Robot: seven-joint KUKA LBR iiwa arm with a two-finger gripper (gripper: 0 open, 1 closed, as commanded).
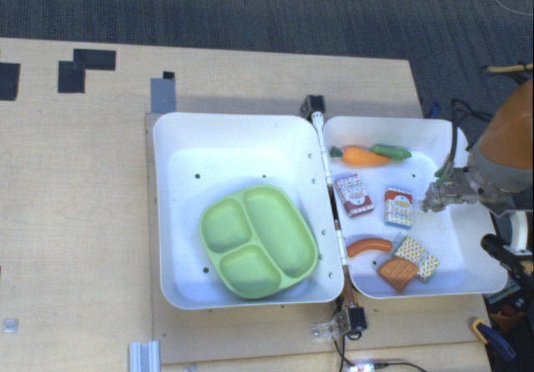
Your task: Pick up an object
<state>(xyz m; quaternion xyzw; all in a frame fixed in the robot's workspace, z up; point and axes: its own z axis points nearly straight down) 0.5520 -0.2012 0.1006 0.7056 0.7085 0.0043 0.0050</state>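
the things i could pick up lie in the white plastic bin on the right [450, 283]. at the top of it is a toy carrot, orange with a green leafy end [371, 155], lying on its side. below that, near the wall in the middle, is a small red and white carton [354, 195]. beside it, a bit to the right, is a second small box, white with red and blue on it [399, 207]. lower down lies a little orange-red toy sausage [368, 246]. at the bottom is a brown toasty piece like a biscuit [397, 273], and touching it is a packet with a checked pattern [417, 256].

my gripper [437, 197] sits at the right side of that bin, just right of the white box. i cannot tell how my jaws stand, they are too small and blurry. nothing looks caught in them. my grey arm with its orange band [506, 149] comes in from the right edge of the frame.

the white bin on the left [179, 195] holds a light green plastic tray with three parts [259, 240]. both bins rest on a pale wooden bench [75, 220].
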